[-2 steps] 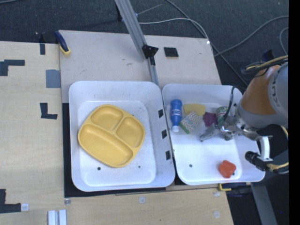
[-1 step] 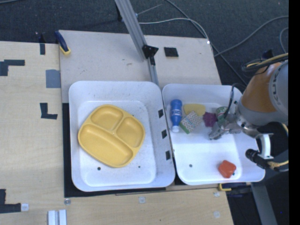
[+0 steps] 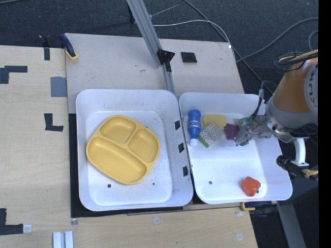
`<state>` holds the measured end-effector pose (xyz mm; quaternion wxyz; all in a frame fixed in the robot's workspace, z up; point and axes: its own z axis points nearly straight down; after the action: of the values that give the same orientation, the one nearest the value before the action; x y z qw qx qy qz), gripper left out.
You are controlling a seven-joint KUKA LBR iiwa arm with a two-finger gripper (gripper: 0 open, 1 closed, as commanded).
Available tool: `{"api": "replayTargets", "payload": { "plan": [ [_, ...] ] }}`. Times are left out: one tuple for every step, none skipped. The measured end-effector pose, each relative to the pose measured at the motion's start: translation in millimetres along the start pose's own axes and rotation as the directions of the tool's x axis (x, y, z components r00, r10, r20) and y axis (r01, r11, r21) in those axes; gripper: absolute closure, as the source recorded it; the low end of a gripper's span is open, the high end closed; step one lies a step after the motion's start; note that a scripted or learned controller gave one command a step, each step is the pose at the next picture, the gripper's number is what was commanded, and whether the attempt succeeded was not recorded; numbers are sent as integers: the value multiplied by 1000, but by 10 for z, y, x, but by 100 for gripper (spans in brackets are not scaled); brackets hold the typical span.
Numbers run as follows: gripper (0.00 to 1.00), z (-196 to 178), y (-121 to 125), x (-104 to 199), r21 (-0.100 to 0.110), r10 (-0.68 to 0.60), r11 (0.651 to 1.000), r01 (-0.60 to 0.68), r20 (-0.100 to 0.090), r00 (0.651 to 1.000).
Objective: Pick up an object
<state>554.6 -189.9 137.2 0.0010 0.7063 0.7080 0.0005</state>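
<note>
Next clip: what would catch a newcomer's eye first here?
Probably the big yellow divided tray lying alone in the left bin. Next, the right bin, where a blue bottle and small items cluster at its far side near the gripper, and an orange object sits apart near the front.

Yellow tray (image 3: 122,149) glossy plastic; white bins (image 3: 83,138) smooth plastic; bench (image 3: 31,154) matt wood.

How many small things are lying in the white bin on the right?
5: blue bottle, yellow piece, patterned packet, purple thing beside the pincer, orange thing. Others may hide.
</note>
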Motion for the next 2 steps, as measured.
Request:
{"api": "replayTargets", "payload": {
  "plan": [
    [100, -431, -33, 2, 0, 1, 1000, -1, 0, 1000],
    [100, -961, -21, 5, -2, 0, 1000, 0, 1, 1000]
  ]
}}
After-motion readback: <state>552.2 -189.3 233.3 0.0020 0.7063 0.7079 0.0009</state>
